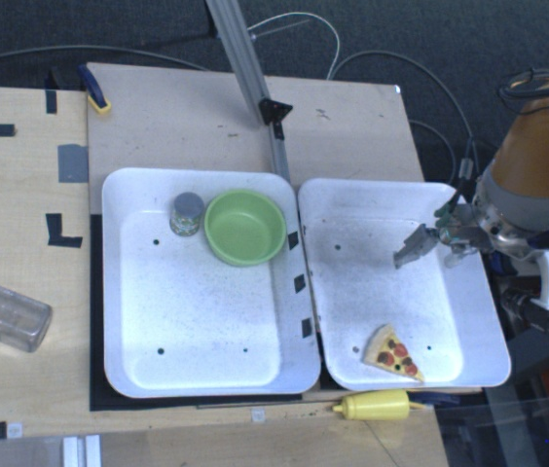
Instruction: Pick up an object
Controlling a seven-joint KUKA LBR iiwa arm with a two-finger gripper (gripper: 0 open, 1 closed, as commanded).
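My gripper hangs over the right part of the right bin, open with nothing between its fingers. A toy pizza slice lies near that bin's front wall, well in front of the gripper. In the left bin, a green bowl rests at the back right, and a small grey can stands just left of it. All three objects are apart from the gripper.
A yellow mustard bottle lies on the bench just in front of the right bin. A clear plastic container lies on the bench at far left. A slanted metal pole rises behind the bins, with cables nearby.
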